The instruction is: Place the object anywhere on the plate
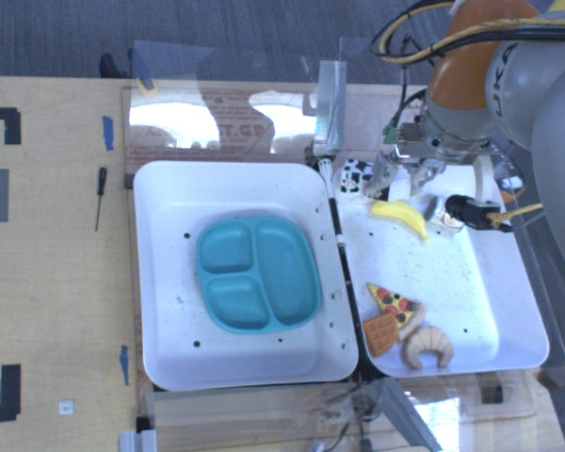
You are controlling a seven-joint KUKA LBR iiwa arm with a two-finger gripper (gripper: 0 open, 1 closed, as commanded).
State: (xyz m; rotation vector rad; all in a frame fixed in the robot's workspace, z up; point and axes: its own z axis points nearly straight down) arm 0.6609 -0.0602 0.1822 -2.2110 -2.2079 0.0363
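On the right side of the wooden desk (47, 281), the big grey robot arm with the orange band (476, 55) reaches in from the top right corner. It bends down over the far end of the right white bin (480, 281). Black and yellow cables loop over the orange part. The claw (402, 172) hangs at the end of the arm, pointing down, just above the bin floor. I cannot tell if the claw is spread or pressed together, because its parts are small and mixed up with other bits.

Right below the claw lies the yellow toy banana (402, 217). It lies flat on the bin floor, close to the claw, and I cannot tell if they touch. The banana's long side runs from upper left to lower right, and its lower right tip points toward the middle of the bin. A small black-and-white spotted thing (356, 175) sits in the far left corner of that bin, near the banana.

At the near end of the same bin lie a toy pizza slice (394, 301), a brown waffle piece (380, 333) and a tan croissant (427, 346), all close together.

The left white bin (160, 215) holds the teal plastic plate with three sections (259, 273). The plate sits flat in the middle of its bin, well apart from the banana.
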